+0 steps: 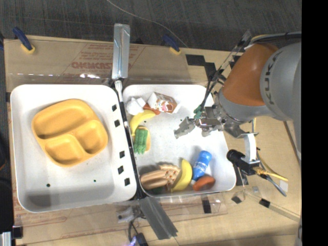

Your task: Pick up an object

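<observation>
The camera view looks down on a surface [61,55] bearing two white bins. The left bin [31,188] holds a yellow divided tray [69,131].

The right bin [169,137] is the landmark. Along its near wall lie a hot dog [158,176], a banana [184,176], a blue bottle [201,163] and an orange-red piece [204,183], close together. By its left wall lie a second banana [139,119] and a green-and-tan toy [141,140]. At its far wall sit a white piece [135,106] and a red-and-white packet [163,104].

The arm [261,83] reaches in over the bin's right wall. The end effector [185,128] hangs over the bin's bare middle, with nothing between its fingers; whether they are spread or closed I cannot tell.
</observation>
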`<action>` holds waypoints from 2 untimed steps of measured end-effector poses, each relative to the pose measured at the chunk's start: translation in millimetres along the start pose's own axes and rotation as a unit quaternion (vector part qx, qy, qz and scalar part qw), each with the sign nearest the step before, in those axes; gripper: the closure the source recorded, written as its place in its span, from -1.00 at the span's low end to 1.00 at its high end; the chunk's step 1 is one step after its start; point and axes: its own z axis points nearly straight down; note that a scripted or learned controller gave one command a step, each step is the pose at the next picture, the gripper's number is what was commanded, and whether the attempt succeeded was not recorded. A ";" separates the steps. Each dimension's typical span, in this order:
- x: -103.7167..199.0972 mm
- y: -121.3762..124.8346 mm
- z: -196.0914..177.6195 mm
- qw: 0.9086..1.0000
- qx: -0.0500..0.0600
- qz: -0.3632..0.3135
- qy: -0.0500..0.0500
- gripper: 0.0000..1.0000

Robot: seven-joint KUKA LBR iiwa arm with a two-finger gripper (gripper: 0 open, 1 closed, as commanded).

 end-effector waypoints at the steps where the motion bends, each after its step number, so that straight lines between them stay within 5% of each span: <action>1: -56.5 -41.3 69.6 0.996 -0.001 -0.091 -0.001 -1.00; 2: -47.3 -18.3 54.3 0.993 -0.002 -0.115 -0.001 -1.00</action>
